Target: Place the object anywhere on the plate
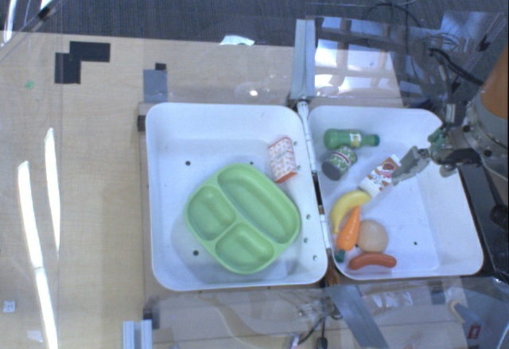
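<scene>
- The grey two-finger hand (415, 161) comes in from the right edge, low over the right white bin (445, 236), its tips pointing left.
- Right at those tips lies the small white carton with red print (380, 176), tilted on the bin floor; the fingertips look to be touching or just beside its upper right end, but I cannot tell whether they are spread or clenched, nor whether the carton sits between them.
- Above-left of the carton, a green bottle with a yellow cap (351, 138) lies on its side, with a dark green-labelled can (339, 162) just below it.
- Below the carton: a yellow banana (347, 206), an orange carrot (347, 233) leaning against it, a pale round bun-like thing (372, 237) and a red sausage (371, 261) near the front wall.
- Over in the left white bin (167, 180), the light green three-compartment plate (242, 217) rests well apart from the hand, nothing on it.
- A small red-and-white packet (281, 159) stands just beyond the plate's upper right rim.
- Both bins sit side by side on the pale wooden desk (71, 196).
</scene>
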`<state>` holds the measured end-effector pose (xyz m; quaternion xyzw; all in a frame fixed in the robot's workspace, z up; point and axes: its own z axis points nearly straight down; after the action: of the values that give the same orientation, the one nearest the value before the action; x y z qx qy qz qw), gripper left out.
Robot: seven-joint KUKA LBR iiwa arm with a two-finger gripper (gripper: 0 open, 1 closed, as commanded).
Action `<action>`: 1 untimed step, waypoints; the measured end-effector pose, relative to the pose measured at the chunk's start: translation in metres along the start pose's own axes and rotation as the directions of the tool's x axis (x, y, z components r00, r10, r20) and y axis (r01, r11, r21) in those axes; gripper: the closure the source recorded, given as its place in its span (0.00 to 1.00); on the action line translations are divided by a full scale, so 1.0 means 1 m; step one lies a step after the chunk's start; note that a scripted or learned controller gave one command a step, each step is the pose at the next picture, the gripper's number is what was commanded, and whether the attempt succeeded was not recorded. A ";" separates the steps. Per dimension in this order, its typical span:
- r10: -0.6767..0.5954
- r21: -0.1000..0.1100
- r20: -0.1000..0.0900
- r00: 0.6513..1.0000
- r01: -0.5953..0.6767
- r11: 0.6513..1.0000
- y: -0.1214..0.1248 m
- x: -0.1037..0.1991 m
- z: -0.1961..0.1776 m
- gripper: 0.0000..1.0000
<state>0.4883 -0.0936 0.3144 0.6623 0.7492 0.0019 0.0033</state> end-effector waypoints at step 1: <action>0.072 0.001 0.001 0.997 -0.072 0.997 -0.006 -0.053 -0.014 0.00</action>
<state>0.4884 -0.1470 0.3283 0.6887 0.7250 0.0015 0.0035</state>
